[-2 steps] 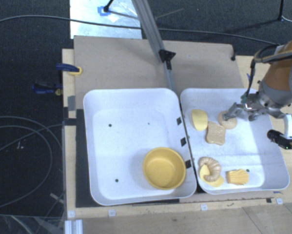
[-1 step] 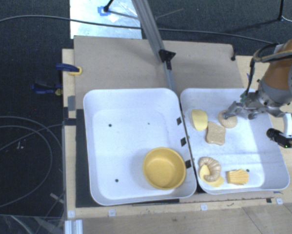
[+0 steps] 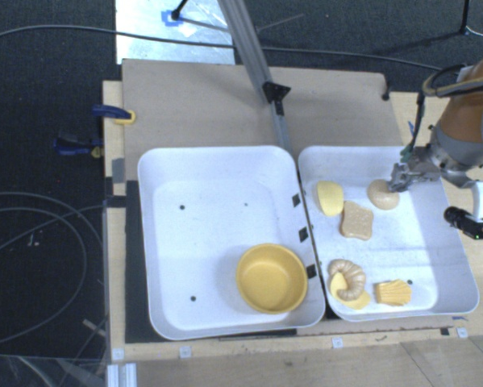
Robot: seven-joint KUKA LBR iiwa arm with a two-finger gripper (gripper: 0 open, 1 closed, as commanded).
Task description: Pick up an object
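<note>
Five food-shaped objects lie in the right bin (image 3: 451,252). A pale round piece (image 3: 382,195) sits nearest the bin's far right side, with the gripper (image 3: 402,176) lowered at its upper right edge, touching or just above it; contact cannot be told. Whether the gripper is spread or pressed together cannot be told either, and nothing is visibly pinched. Left of the round piece rests a yellow half-round piece (image 3: 330,197), and just beside that a tan slice (image 3: 357,220). Nearer the bin's front edge lie a curled croissant-like piece (image 3: 347,281) and a ridged yellow wedge (image 3: 393,293), apart from each other. The left bin (image 3: 185,184) holds a yellow bowl (image 3: 272,277), upright, near its front right corner. Both bins rest side by side on the tabletop (image 3: 193,103).
</note>
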